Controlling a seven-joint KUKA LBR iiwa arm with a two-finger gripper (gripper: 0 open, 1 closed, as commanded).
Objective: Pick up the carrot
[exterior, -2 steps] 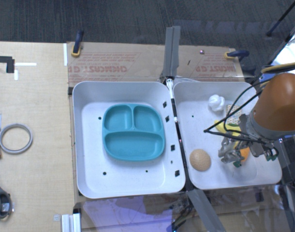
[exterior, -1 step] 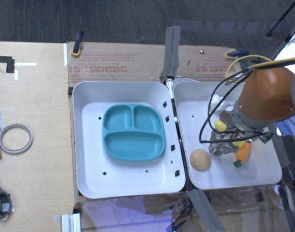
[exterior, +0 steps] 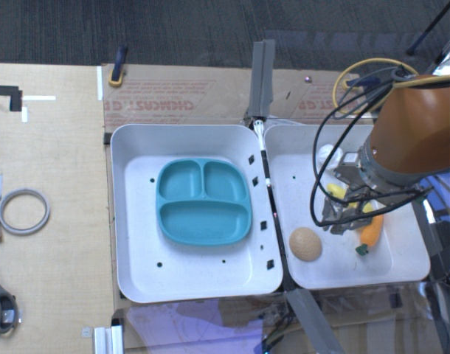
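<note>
The carrot (exterior: 371, 232), orange with a small green tip, lies in the right bin (exterior: 402, 268) near its right side. My gripper (exterior: 341, 214) hangs low over that bin, just left of the carrot and partly over its upper end. A yellow object (exterior: 337, 192) shows beneath the gripper's body. The arm's orange band (exterior: 417, 127) covers the bin's back right part.
A tan egg-shaped object (exterior: 306, 243) sits in the right bin, left of the gripper. A teal divided plate (exterior: 204, 201) lies in the left bin (exterior: 129, 264). Black cables (exterior: 321, 175) loop beside the wrist. A roll of tape (exterior: 21, 211) and scissors (exterior: 0, 308) lie on the bench at far left.
</note>
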